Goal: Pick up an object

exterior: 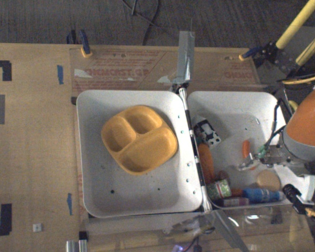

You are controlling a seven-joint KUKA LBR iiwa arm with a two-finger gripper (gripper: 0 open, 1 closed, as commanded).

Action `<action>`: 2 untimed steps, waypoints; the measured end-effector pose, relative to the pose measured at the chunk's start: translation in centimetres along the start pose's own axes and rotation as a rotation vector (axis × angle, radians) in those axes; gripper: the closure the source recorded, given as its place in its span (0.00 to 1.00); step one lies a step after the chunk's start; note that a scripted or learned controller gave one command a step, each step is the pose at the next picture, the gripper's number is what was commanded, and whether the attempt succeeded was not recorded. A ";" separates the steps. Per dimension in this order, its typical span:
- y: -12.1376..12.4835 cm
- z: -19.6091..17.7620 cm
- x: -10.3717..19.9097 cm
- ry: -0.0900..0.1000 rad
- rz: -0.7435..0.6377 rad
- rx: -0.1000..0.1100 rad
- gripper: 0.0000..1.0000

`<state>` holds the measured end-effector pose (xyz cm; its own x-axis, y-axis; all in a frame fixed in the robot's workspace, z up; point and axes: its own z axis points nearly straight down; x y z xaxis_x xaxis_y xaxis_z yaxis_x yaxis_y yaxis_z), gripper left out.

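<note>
My gripper (248,165) hangs low over the right bin (231,106), reaching in from the right below the arm's orange band (307,122). A small orange piece (245,148) lies just above it. A tan round object (268,180) sits just below and to its right. Along the bin's left wall lie a black and white item (207,133), an orange carrot-like stick (206,163) and a green can (219,188). A blue bottle (262,195) lies on its side along the front wall. I see nothing held by the gripper.
The left bin (94,182) holds a yellow divided plate (139,139). A metal divider strip (189,140) runs between the two bins. Cables and a yellow-handled clamp (283,38) stand at the back right.
</note>
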<state>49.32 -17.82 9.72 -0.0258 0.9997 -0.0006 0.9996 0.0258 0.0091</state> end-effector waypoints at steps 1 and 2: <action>1.4 -1.1 2.5 0.000 0.099 0.008 0.00; 5.6 1.1 -1.3 0.012 0.288 0.010 0.00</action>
<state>54.97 -18.94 8.64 0.2592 0.9657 0.0127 0.9658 -0.2592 -0.0023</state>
